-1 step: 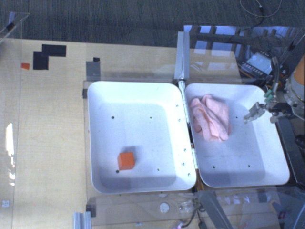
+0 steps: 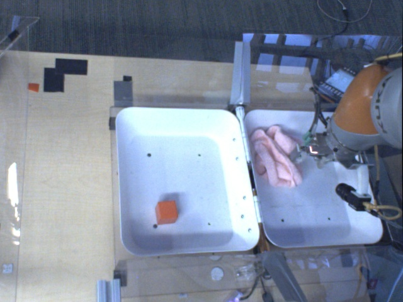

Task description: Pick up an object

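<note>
No writing is legible; the tool (image 2: 308,150), its grip unreadable, hovers just beside a crumpled pink cloth (image 2: 275,155) in the right bin (image 2: 327,231), while an orange block (image 2: 167,212) lies in the left bin (image 2: 182,121).

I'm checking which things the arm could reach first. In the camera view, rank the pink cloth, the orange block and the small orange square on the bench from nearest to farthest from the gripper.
From the gripper:
1. Pink cloth, right bin, just to its left.
2. Orange block, left bin, lower part.
3. Orange square, on the bench at far upper left.
</note>
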Motion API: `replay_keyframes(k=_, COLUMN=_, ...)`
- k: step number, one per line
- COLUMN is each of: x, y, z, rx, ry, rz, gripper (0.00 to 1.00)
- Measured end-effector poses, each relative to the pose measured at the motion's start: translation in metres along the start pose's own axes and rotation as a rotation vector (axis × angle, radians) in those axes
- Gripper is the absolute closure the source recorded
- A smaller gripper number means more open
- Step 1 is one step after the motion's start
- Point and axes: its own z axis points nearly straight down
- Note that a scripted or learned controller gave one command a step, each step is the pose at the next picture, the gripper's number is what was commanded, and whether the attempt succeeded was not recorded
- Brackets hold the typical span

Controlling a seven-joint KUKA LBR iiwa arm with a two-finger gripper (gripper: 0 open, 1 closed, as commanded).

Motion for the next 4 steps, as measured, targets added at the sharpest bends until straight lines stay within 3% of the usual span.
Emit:
replay_keyframes(k=1, x=0.06, y=-0.004, z=0.003, rx=-0.008, ry=-0.002, rz=-0.065, gripper=0.0)
replay_keyframes(k=2, x=0.06, y=-0.004, z=0.003, rx=-0.008, ry=-0.002, rz=-0.065, gripper=0.0)
replay_keyframes(k=3, x=0.004, y=0.034, z=-0.041, rx=0.005, ry=0.0, rz=-0.034, gripper=0.0)
replay_keyframes(k=4, x=0.049, y=0.027, z=0.003, rx=-0.006, ry=-0.003, rz=-0.156, gripper=0.0)
